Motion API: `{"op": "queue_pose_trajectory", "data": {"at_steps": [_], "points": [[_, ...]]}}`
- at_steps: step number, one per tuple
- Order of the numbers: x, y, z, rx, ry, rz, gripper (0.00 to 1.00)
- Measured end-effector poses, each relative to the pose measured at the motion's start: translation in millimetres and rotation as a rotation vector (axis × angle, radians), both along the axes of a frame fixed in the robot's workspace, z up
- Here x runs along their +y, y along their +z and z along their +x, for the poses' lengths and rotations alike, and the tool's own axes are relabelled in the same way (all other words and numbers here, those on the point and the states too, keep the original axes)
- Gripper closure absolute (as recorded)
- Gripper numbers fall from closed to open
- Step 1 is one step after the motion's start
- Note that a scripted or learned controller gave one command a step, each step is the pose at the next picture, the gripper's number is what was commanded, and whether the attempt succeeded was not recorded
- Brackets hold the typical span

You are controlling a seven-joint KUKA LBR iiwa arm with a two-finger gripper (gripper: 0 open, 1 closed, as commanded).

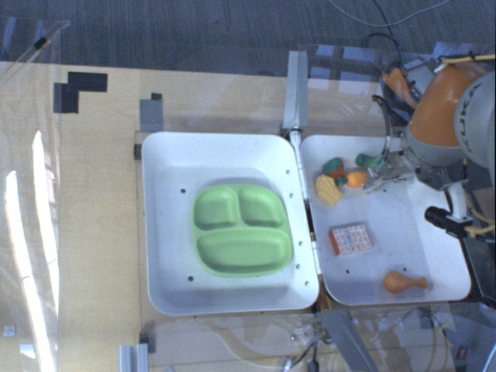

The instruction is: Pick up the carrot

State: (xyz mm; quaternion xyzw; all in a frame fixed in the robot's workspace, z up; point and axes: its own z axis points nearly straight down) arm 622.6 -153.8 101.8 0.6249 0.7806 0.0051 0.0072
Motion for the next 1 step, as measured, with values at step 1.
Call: {"op": "queue_pose_trajectory", "data": {"at_steps": [1], "points": [[35.2, 82.7, 5.0, 0.009, -0.118, 0.001, 1.0]]}}
